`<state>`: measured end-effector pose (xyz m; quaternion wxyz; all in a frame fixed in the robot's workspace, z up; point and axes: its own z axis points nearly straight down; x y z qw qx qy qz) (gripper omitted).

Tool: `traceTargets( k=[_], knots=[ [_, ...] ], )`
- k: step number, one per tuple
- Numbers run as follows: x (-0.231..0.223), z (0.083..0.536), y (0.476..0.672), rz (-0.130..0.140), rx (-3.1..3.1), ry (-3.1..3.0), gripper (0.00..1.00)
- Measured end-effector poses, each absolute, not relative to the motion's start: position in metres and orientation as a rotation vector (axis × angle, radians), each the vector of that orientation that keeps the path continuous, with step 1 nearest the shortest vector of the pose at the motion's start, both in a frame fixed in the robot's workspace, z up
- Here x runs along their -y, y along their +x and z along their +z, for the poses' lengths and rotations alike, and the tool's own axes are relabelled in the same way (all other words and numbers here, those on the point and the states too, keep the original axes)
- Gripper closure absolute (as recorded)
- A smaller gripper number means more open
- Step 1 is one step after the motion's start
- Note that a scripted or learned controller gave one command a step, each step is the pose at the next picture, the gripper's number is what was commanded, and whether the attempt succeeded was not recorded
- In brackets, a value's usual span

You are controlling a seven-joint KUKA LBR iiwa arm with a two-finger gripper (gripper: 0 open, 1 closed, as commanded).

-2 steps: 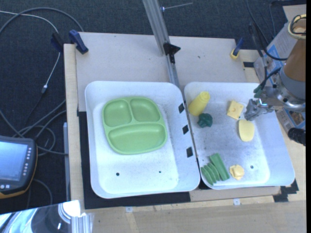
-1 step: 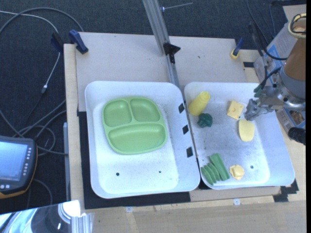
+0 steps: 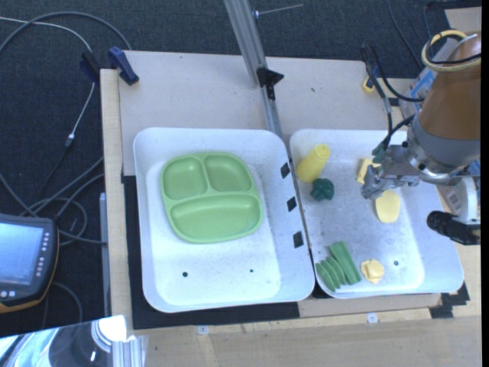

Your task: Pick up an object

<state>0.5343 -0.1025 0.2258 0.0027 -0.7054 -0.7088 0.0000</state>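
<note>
The right bin holds several small objects. A yellow bottle-shaped toy lies at its far left, with a dark green broccoli piece just in front of it. A pale yellow piece lies mid-bin. A bunch of green beans and a small yellow piece sit near the front wall. My gripper hangs low over the bin's middle, just behind the pale yellow piece. Another yellow piece peeks out at the gripper's left side, partly hidden by it.
The left bin bears a green divided plate. A metal pole slants up from the gap between the bins. Cables run along the bench's far right and across the dark floor at left, beside a small screen.
</note>
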Motion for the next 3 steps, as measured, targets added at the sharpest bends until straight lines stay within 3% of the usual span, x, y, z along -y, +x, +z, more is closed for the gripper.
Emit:
traceTargets(
  k=[1, 3],
  knots=[
    [0.042, 0.221, 0.525, 0.000, 2.225, -2.210, 1.00],
    [-0.058, 0.218, 0.525, -0.003, 2.228, -2.212, 1.00]
  ],
)
